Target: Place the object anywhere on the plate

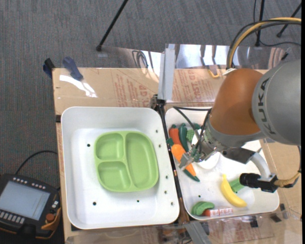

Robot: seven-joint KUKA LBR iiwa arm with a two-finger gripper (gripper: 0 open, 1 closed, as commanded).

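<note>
A light green plate [126, 161] with three compartments lies in the left bin [71, 123], with nothing on it. My gripper [188, 160] hangs low over the left side of the right bin [267, 201], among a cluster of toy vegetables. Just left of it lies an orange carrot [177, 151], and a smaller carrot with a green top [192, 173] lies just below it. Whether either one is touched or held cannot be made out. The grey arm with its orange band [234, 108] covers much of the right bin's back.
Also in the right bin are a dark green vegetable [184, 133], a yellow banana [232, 192], a green piece [202, 206] and a small red and white item [219, 212]. A metal post [166, 78] stands behind the bins' shared wall.
</note>
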